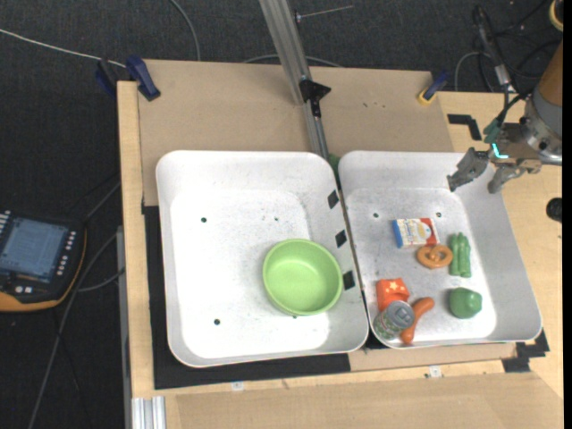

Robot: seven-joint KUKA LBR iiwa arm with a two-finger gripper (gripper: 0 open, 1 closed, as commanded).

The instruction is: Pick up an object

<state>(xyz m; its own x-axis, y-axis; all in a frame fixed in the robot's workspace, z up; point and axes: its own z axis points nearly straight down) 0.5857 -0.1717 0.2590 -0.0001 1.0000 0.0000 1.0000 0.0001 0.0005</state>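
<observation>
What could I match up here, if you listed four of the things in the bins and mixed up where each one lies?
Things:
1. green bowl
2. small white carton
3. pretzel
4. gripper

Places:
A. above the top right part of the right bin
B. in the left bin, near its bottom right corner
C. in the right bin, just below the carton
D. in the right bin, farthest up of the objects lying there

Pairs: 1-B, 2-D, 3-C, 4-A

Bowl (302, 277) in left bin (183, 190)
</observation>
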